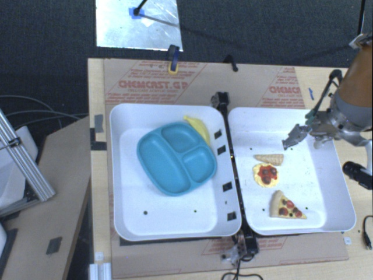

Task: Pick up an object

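The gripper [293, 137] hangs over the right bin [326, 217], holding nothing; whether its fingers are open I cannot tell. Just below lie a cracker [269, 158], a round pizza [266, 175] and a slice [285, 206]. The left bin [131, 214] holds a blue tray [176, 165] and a banana [199, 127].

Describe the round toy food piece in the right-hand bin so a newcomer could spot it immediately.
Start at the right bin, the one the arm reaches over. Three toy food pieces line up down its middle; take the middle one, the round pizza. It is a yellow disc with red topping, unlike the tan wedge above it and the triangular pizza slice below.
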Robot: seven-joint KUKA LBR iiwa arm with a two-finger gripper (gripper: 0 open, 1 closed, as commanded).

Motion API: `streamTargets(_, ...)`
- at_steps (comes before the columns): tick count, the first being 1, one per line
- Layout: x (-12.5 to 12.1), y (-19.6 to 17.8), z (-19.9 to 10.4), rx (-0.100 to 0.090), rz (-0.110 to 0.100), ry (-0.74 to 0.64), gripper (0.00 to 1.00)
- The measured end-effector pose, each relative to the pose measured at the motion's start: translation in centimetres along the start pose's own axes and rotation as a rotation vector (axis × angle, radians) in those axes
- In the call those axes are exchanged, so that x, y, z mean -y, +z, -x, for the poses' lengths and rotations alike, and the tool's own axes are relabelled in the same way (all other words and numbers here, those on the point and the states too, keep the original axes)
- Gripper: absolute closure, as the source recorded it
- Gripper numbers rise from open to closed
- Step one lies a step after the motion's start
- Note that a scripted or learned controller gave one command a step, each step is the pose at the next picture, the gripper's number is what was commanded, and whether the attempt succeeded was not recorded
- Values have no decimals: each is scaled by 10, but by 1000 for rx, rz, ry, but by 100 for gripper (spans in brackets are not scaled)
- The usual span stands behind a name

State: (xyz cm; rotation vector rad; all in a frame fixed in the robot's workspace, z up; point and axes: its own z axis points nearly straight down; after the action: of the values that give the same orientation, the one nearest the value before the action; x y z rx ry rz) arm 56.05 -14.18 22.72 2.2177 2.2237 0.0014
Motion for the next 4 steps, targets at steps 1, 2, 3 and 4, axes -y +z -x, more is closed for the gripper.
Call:
streamTargets(1,-1,-11,0,0,3,-2,100)
streamTargets(2,-11,-22,-50,0,1,-5,100)
streamTargets(3,72,-51,-97,-3,-3,-5,100)
streamTargets(4,73,-62,-136,-1,2,-4,100)
